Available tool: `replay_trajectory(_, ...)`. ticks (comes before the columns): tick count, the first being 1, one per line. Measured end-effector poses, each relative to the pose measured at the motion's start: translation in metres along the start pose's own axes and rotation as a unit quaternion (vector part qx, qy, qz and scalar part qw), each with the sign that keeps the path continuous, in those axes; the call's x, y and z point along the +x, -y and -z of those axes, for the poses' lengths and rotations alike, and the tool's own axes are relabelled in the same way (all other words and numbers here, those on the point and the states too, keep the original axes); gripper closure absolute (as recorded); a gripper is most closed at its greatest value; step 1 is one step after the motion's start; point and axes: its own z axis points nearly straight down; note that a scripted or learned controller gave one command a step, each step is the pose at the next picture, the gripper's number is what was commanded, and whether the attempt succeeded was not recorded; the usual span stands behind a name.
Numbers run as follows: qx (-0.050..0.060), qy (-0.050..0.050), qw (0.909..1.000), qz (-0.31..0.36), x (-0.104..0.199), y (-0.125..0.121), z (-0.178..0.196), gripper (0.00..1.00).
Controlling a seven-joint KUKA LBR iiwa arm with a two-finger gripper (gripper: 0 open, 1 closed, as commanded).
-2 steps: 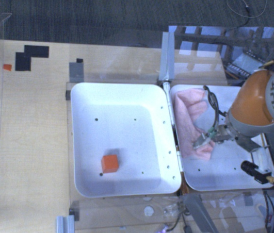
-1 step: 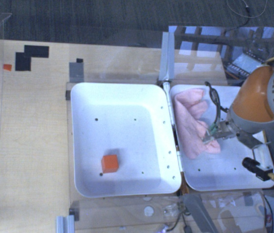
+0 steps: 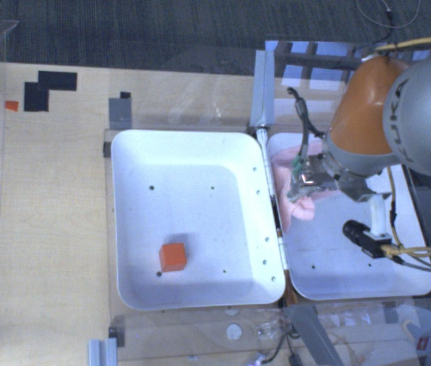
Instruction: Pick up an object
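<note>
An orange cube (image 3: 173, 257) lies in the left bin (image 3: 131, 204), near its front left. A pale pink soft thing (image 3: 291, 180) lies in the right bin (image 3: 329, 277), against its left wall. My gripper (image 3: 304, 183) hangs over the pink thing at the bin's back left, right on top of it. The wrist hides most of the gripper, so contact with the pink thing is unclear.
The grey arm with its orange band (image 3: 364, 109) covers the back of the right bin. A grey divider (image 3: 263, 90) rises between the bins at the back. Black and orange marks (image 3: 43, 90) sit on the wooden bench at far left.
</note>
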Motion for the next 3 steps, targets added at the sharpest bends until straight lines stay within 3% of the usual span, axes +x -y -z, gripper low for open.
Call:
replay_trajectory(1, 0.002, 0.000, 0.9989, 0.046, 0.034, 0.007, 0.000, 1.00)
replay_trajectory(2, 0.001, 0.001, 0.9995, -0.032, -0.030, 0.024, -0.001, 1.00)
replay_trajectory(3, -0.003, 0.001, 0.9996, -0.029, -0.029, 0.021, 0.010, 1.00)
